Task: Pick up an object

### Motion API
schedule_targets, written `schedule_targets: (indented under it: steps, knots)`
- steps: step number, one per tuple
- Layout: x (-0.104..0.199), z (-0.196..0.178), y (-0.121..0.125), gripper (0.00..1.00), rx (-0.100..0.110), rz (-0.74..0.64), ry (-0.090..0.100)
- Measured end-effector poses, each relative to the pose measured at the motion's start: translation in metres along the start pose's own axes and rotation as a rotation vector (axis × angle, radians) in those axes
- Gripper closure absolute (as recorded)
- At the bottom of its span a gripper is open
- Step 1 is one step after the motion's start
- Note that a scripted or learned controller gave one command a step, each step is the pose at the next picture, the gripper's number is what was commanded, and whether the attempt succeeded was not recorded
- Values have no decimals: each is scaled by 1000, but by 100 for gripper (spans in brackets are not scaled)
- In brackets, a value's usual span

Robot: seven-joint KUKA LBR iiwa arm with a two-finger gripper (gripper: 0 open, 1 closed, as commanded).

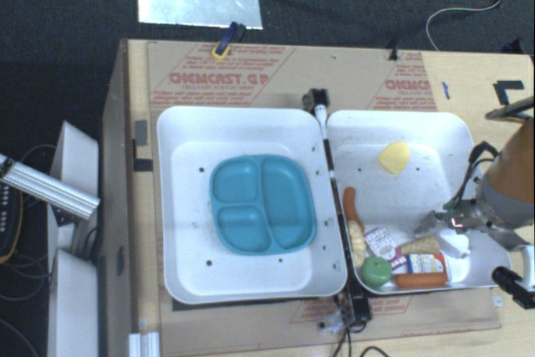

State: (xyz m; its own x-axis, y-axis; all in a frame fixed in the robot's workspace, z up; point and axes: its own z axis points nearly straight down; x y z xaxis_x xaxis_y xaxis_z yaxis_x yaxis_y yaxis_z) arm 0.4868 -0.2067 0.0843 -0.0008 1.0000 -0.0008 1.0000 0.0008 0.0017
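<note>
The right bin (pixel 401 119) holds several small things. A yellow lump (pixel 394 156) lies near its back. Along its left wall run a red sausage (pixel 349 203) and a pale cob-like piece (pixel 358 242). A green ball (pixel 377 271), a small red-and-white packet (pixel 380 242), a beige piece (pixel 420 247), a labelled box (pixel 426 263) and an orange-red stick (pixel 420 280) crowd the front. My gripper (pixel 445 222) reaches in from the right, low over the bin's front right, just above and right of the beige piece and beside a white item (pixel 456 245). I see nothing lifted.
The left bin (pixel 192 138) carries a blue divided plate (pixel 262 203). A black ridge (pixel 328 171) separates the two bins. The arm (pixel 510 180) covers the right bin's right wall. Cardboard (pixel 251 75) lies behind the bins, and a silver rail (pixel 50 188) juts in at the far left.
</note>
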Motion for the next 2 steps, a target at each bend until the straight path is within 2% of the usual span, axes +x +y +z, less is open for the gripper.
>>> schedule_targets:
  steps: [1, 2]
  knots:
    - [31, -1, 117, 0, -3, -3, 1]
    - [53, -1, 183, 0, -2, -4, 0]
